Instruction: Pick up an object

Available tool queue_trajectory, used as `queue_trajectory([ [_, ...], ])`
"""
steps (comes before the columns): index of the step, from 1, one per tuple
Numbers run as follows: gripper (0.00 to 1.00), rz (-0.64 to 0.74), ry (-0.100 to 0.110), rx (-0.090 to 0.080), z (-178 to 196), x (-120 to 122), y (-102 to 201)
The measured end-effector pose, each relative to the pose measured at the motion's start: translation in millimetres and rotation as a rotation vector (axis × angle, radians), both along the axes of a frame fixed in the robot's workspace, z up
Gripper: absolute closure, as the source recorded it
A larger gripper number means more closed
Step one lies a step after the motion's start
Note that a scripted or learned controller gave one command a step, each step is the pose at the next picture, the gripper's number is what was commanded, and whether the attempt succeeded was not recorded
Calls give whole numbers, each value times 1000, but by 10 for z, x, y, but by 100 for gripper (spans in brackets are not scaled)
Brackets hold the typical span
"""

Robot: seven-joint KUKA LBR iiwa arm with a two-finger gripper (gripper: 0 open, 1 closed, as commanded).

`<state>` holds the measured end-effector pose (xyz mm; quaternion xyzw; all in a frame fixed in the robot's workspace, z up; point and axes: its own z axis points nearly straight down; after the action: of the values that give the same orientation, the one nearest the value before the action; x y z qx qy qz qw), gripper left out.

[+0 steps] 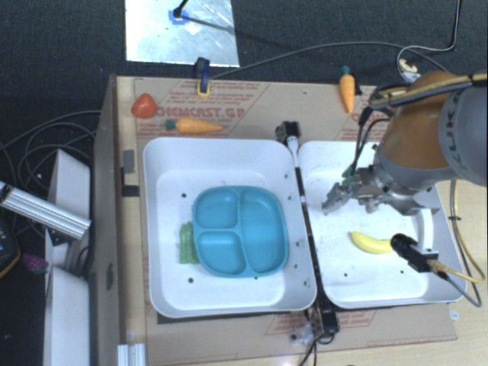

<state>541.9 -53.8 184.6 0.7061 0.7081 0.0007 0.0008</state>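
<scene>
camera view: pincer [333, 201] state cannot tell
banana [371, 243]: just beside pincer, light, smooth, curved
grasp: across banana's middle

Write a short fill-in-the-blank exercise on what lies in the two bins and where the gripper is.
1. The blue divided plate lies in the ____ bin.
2. The yellow fruit in the right bin is a ____.
3. The green item lies against the plate's ____ edge.
4. The gripper hovers over the ____ bin.

Missing words: left; banana; left; right
</scene>
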Motion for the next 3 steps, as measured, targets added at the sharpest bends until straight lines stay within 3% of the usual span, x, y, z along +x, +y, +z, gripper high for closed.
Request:
queue_trajectory([
  [1,0,-2,1,-1,-1002,-245,-578],
  [2,100,-1,-1,0,-898,-238,-571],
  [3,100,-2,0,-1,-679,-12,-912],
])
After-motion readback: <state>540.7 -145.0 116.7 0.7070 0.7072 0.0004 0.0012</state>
